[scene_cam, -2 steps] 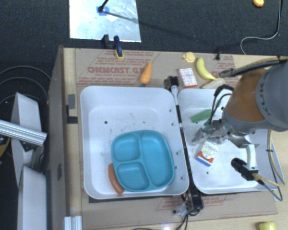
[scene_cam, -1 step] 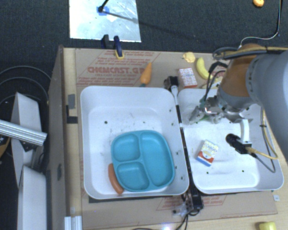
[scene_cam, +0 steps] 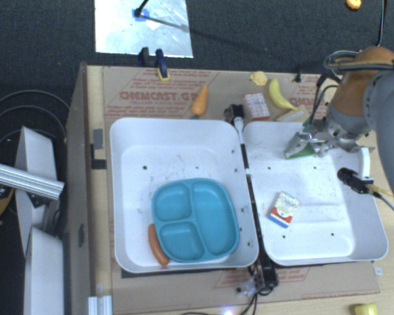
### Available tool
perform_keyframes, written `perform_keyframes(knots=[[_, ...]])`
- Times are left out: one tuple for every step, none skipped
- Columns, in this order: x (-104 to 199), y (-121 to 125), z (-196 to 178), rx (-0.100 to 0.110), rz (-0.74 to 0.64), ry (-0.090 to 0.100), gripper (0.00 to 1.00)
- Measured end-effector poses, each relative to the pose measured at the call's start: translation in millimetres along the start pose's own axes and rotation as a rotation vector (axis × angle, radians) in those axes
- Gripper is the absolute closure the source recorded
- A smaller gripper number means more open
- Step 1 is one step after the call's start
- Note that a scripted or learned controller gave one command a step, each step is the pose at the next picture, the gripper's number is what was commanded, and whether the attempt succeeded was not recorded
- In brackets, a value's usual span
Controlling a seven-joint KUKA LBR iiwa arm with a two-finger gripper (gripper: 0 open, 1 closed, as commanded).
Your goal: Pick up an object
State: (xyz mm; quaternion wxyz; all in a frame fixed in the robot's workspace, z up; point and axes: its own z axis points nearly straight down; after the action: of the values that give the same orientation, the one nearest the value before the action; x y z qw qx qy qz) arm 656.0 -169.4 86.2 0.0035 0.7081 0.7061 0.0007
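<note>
My gripper hangs low over the back left part of the right bin, pointing left. A greenish patch shows at its tip; whether that is an object I cannot tell. A small white, red and blue carton lies flat in the middle of the right bin, well in front of the gripper. In the left bin sits a blue divided plate, and an orange sausage lies along the plate's front left edge.
Behind the bins on the cardboard lie a banana, a carrot, a small pinkish box and a pale yellow piece. A black part on a cable hangs over the right bin's right side. The grey arm fills the back right.
</note>
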Motion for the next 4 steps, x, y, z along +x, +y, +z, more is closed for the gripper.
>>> perform_keyframes(knots=[[30.2, -38.7, -52.3, 0.002, -0.005, 0.004, 0.00], [58.3, -64.5, -60.9, 0.007, -0.007, 0.004, 0.00], [79.7, -111.4, 3.6, 0.009, -0.003, 0.006, 0.00], [79.4, -150.1, 1.2, 0.009, -0.003, 0.005, 0.00]])
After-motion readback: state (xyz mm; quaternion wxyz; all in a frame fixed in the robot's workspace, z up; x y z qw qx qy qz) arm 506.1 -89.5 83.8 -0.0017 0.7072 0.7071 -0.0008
